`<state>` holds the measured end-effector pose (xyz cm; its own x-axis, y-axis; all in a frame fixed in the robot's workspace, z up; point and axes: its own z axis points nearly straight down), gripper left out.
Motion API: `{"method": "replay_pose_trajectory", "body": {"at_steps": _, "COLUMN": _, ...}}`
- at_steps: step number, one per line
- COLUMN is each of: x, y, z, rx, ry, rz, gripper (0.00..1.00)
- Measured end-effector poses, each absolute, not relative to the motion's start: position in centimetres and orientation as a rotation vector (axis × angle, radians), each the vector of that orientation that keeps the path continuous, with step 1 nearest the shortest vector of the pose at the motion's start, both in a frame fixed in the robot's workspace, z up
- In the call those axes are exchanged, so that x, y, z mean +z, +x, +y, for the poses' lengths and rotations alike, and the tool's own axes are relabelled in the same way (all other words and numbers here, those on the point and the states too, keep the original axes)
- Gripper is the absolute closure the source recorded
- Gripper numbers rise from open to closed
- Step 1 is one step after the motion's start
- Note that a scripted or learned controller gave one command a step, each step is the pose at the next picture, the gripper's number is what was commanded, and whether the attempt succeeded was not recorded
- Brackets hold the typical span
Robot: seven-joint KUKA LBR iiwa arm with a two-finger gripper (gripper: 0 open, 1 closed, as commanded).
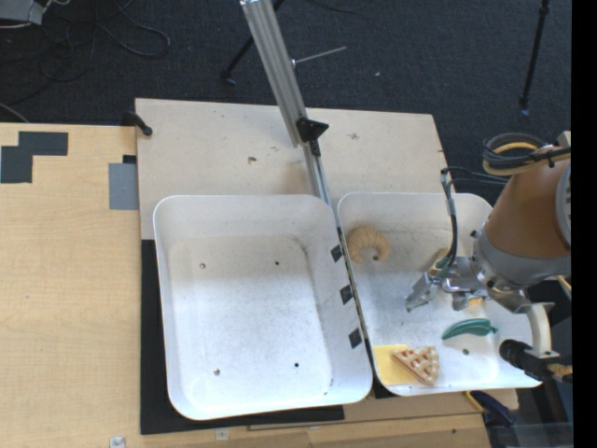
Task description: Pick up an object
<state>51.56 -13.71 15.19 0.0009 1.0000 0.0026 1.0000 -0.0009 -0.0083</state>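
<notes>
Yellow-tan waffle wedge lies nearest, at the front edge of the right bin. Just behind it, a green curved piece, slim and low. Gripper sits above the bin floor between the green piece and the croissant; nothing visible between its fingers. Whether they are apart or together: cannot tell at this angle. Croissant sits farthest back, near the divider, tan, curled, clear of the bin wall. Judgement: it is the likeliest target; bulky, easy to straddle. For a good grasp, centre over the curl, descend straight, close across its narrow width. Left bin lies beyond the divider.
</notes>
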Motion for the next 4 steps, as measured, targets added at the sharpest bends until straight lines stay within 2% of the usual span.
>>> {"method": "replay_pose_trajectory", "body": {"at_steps": 1, "x": 9.4, "y": 52.2, "z": -14.0, "rx": 0.006, "ry": -2.218, "rz": -2.215, "gripper": 0.00}}
{"method": "replay_pose_trajectory", "body": {"at_steps": 2, "x": 10.7, "y": 52.3, "z": -14.2, "rx": 0.004, "ry": -2.227, "rz": -2.209, "gripper": 1.00}}
{"method": "replay_pose_trajectory", "body": {"at_steps": 3, "x": 16.7, "y": 52.4, "z": -14.9, "rx": -0.002, "ry": -2.228, "rz": -2.218, "gripper": 1.00}}
{"method": "replay_pose_trajectory", "body": {"at_steps": 4, "x": 22.7, "y": 51.8, "z": -14.8, "rx": -0.003, "ry": -2.222, "rz": -2.224, "gripper": 1.00}}
